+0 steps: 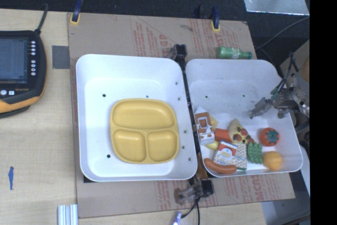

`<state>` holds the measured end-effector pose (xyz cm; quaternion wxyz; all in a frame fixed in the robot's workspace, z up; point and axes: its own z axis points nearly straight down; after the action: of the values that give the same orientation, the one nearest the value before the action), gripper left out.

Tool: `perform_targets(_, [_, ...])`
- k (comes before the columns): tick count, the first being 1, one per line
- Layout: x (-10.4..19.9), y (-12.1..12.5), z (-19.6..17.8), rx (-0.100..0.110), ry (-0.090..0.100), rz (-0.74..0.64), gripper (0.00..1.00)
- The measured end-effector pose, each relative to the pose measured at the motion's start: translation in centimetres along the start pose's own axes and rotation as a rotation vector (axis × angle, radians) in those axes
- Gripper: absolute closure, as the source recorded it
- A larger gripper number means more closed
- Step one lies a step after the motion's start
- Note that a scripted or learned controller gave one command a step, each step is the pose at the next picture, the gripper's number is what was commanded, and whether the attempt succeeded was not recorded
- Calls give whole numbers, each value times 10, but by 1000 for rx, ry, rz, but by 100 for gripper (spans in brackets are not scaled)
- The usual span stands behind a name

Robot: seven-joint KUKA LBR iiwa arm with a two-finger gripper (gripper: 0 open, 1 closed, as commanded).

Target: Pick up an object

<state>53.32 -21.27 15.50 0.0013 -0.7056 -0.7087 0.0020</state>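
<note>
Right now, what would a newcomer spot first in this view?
Probably the yellow divided tray, alone in the left bin. Next, the heap of toy food at the near side of the right bin: a tomato, an orange, a hot dog and a pizza slice. The claw hangs over that bin's right part.

gripper (261, 109) reaches in from the right, held low.

The claw (263, 108) is dull grey metal, thin and angular, with slender pointed fingers (257, 111). Behind it sits a blockier grey body with dark joints, just over the right bin's (231, 68) right wall.
</note>
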Motion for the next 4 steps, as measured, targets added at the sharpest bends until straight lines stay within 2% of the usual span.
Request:
perform_targets(1, [0, -28, -79, -4, 1, 3, 0])
perform_targets(2, [2, -16, 5, 0, 1, -1, 0])
perform_targets(3, [1, -39, 63, -3, 1, -1, 0])
perform_targets(4, [0, -38, 52, -4, 0, -5, 100])
